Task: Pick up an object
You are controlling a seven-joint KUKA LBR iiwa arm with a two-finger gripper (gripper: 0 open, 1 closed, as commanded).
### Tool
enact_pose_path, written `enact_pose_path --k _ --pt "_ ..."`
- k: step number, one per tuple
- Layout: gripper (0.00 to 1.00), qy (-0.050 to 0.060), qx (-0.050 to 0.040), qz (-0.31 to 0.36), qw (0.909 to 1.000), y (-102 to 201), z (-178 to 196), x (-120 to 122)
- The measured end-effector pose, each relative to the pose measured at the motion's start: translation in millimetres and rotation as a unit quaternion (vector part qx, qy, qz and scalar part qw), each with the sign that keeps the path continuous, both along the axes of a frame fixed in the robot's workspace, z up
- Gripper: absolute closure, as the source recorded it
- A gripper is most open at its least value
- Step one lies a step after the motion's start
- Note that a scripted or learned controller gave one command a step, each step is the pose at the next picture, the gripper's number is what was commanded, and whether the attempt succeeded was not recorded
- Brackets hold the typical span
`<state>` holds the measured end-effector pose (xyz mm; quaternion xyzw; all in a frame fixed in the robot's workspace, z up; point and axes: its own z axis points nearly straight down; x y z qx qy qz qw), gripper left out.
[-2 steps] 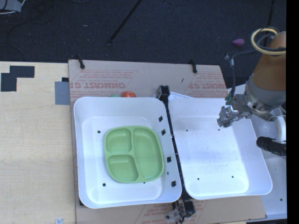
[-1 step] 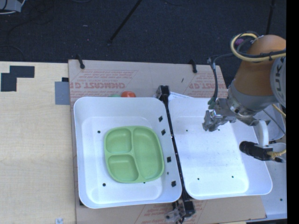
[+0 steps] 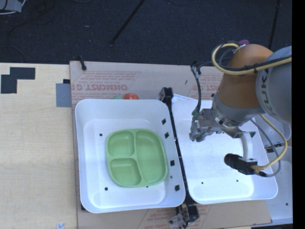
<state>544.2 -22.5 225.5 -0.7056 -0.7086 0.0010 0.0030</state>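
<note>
A light green plate (image 3: 137, 157) with three compartments lies flat in the left white bin (image 3: 90, 185). My gripper (image 3: 198, 133) hangs over the left part of the right white bin (image 3: 214, 190), near the divider between the bins, well to the right of the plate. The wrist and the orange band (image 3: 243, 82) above it cover much of the gripper. I see nothing between its tips.
A small red object (image 3: 131, 97) and a bit of green (image 3: 116, 98) peek out behind the left bin's far rim. A black clamp bar (image 3: 174, 147) runs between the bins. A black cable connector (image 3: 240, 163) and yellow hose hang over the right bin.
</note>
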Motion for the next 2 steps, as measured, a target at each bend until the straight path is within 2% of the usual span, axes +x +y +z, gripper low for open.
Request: enact_pose_path --k 2 --pt "1.0 -0.001 -0.0002 0.001 1.0 107 17 -25"
